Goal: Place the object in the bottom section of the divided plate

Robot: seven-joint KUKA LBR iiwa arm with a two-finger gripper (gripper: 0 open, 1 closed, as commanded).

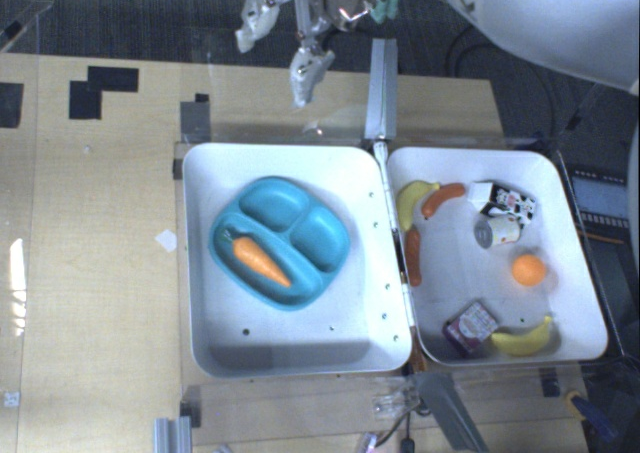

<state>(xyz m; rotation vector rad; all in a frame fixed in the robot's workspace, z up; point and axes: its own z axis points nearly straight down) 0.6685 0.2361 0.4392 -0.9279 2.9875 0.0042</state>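
Observation:
A blue divided plate (322, 234) lies in the left white bin (280, 341). An orange carrot (260, 259) rests in the plate's long bottom section, tip pointing up-left. My gripper (278, 51) hangs high above the bench, beyond the far edge of the left bin. Its two pale fingers (306, 75) are spread apart with nothing between them.
The right bin (580, 241) holds a yellow fruit (412, 199), a red sausage (442, 199), another sausage (412, 255), a small can (497, 230), an orange ball (529, 270), a purple packet (469, 326) and a banana (524, 338). A metal post (378, 91) stands between the bins at the back.

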